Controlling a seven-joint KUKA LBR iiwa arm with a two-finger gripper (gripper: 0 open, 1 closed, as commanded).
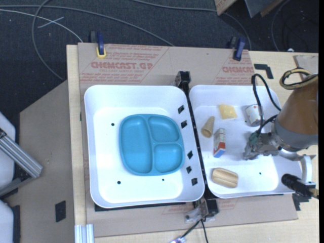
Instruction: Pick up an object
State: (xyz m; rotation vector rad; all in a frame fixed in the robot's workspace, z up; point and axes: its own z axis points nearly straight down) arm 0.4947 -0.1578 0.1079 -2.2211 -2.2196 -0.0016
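The arm reaches in from the right, and its end effector [256, 148] hangs low over the right bin [263, 182], above bare white floor. Whether it is open or closed cannot be told from this slanted view, and nothing is seen in its hold.

The candidate objects all lie in that bin. A small red and white carton [219, 142] lies near the end effector on the side towards the left bin, with a tan cone-shaped piece [207, 127] just beyond it. A yellow block [227, 111] and a small white cylinder [251, 114] lie towards the back wall, and a bread-roll shape [224, 177] lies near the front wall. The left bin [101, 135] holds a blue divided plate [151, 144].

The main risk appears to be closing on nothing, since the end effector sits over a gap between objects. A descent here could meet the bin floor. A sideways move could nudge the carton away; the rounded roll and cone may slip or roll under pinching.
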